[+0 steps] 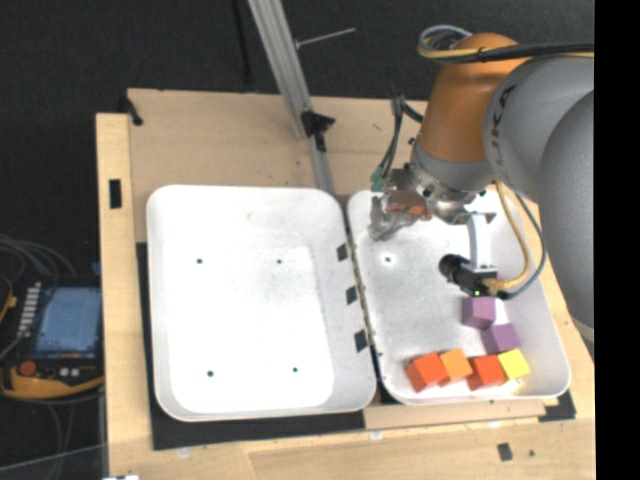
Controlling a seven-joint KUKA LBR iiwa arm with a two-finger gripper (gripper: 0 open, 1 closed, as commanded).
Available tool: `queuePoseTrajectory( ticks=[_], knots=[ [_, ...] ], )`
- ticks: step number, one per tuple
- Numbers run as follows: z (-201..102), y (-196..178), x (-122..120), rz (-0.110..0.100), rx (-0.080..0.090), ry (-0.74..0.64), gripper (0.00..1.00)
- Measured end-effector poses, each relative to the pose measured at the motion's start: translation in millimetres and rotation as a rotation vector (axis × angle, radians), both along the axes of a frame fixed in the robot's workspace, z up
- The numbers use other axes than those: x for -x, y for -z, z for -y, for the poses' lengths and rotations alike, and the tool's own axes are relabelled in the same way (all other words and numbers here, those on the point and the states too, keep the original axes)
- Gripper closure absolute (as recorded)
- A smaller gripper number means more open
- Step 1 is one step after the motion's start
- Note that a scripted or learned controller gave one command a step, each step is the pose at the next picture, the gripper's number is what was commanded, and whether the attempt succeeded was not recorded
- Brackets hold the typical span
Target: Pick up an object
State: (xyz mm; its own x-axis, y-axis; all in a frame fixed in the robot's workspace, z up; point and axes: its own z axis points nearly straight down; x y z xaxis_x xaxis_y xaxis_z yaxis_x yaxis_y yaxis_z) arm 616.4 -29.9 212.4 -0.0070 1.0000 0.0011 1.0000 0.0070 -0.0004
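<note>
Arm enters from 3 o'clock. The gripper (385, 223) hangs over the far-left corner of the right bin (420, 298), at about 11 o'clock within that bin, close to the wall it shares with the left bin (240, 298). Cannot tell whether the fingers are apart or together: the wrist hides most of them, and what shows is a small dark blur. Nothing can be seen between them.

Candidate objects all lie in the right bin, clustered toward 5 o'clock, well apart from the gripper:
- purple block (480, 312), nearest the arm's cable
- second purple block (501, 336), just beside the first, toward 5 o'clock
- yellow block (515, 364), against the near-right wall
- red block (488, 371), touching or just beside the yellow one
- light orange block (456, 364)
- orange-red block (429, 371), leftmost in the row

Left bin carries no blocks that I can make out, only a few dark dots on its floor.

Judged step: approach or search phase; no grasp made. The bin floor under the gripper looks bare, so closing here would likely catch nothing.

Next move calls for: travel toward 5 o'clock over the cluster, select a block with free sides (the upper purple block or the orange-red end block look least crowded), descend with the fingers straddling it, then close and lift.
</note>
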Motion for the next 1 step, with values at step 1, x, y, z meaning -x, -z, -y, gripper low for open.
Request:
queuePoseTrajectory(
  ticks=[1],
  knots=[
    [-61.5, -11.2, 2.5, 0.003, -0.001, -0.002, 1.0]
  ],
)
